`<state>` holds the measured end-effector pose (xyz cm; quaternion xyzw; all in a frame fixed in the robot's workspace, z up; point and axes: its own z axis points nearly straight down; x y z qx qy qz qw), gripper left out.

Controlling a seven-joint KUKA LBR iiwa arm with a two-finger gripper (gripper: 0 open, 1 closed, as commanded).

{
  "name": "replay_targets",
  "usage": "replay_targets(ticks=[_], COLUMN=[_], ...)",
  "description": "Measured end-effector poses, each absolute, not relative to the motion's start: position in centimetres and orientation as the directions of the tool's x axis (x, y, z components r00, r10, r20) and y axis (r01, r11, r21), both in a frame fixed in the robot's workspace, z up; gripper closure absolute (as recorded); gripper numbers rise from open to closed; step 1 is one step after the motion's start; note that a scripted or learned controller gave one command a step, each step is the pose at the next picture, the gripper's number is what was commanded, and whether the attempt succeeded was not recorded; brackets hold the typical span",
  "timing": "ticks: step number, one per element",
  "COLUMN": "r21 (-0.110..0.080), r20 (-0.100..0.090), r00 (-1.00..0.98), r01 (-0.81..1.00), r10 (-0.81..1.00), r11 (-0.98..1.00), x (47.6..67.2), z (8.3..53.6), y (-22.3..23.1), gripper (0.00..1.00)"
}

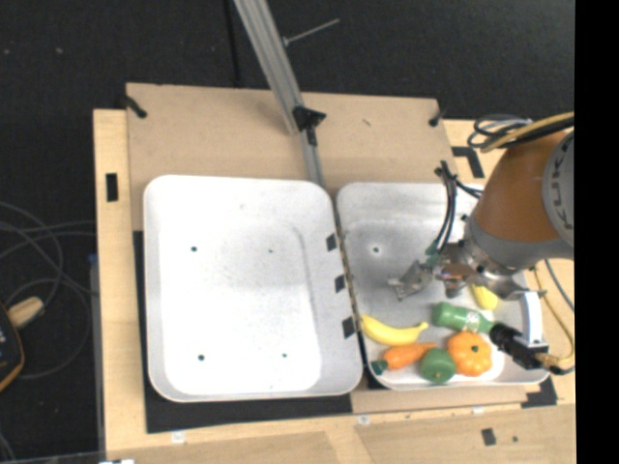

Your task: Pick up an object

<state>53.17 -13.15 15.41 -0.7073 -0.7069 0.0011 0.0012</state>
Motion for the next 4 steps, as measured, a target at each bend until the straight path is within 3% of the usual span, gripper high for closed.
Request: replay_targets(ticks=[1,2,4], r21=[-0.004,0.002,0.006], r20=[0.000,0.000,-0.001], r00=[0.001,0.001,0.000], r01=[1.000,1.000,1.000], r10=[1.000,1.000,1.000], r11=[-0.001,-0.001,0.000], x=[53.1,53.2,53.3], z=[10.2,11.5,23.3], y=[-13.2,-13.2,-13.3], gripper=[0.00,1.00,1.00])
